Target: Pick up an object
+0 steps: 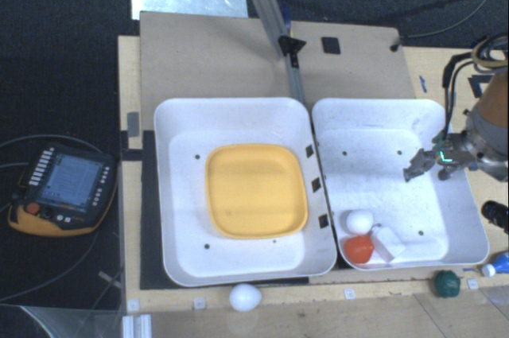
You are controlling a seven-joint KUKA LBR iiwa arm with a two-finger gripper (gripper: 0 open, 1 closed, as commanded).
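Lying in the near corner of the right bin (382, 130), three small things are bunched together: a white ball (359, 222), an orange ball (359, 249) just nearer than it, and a small white block (387, 243) touching them on the right. Any of these can serve as the object to be picked up. Nothing is held yet. The gripper (429, 167) is seen over the right side of the same bin, farther back than the cluster and well apart from it, with its two fingers spread and nothing between them. The step in hand is judged to be the approach, before any grasp. For the next move, the gripper would need to be carried toward the near left of the bin, lowered over one object, and closed; the crowding against the bin wall could make a clean grip hard. In the left bin (171, 193) a yellow plate (256, 189) is set flat. Outside the bins, a white egg (245, 297) and a green ball (446, 283) rest on the near edge of the bench.
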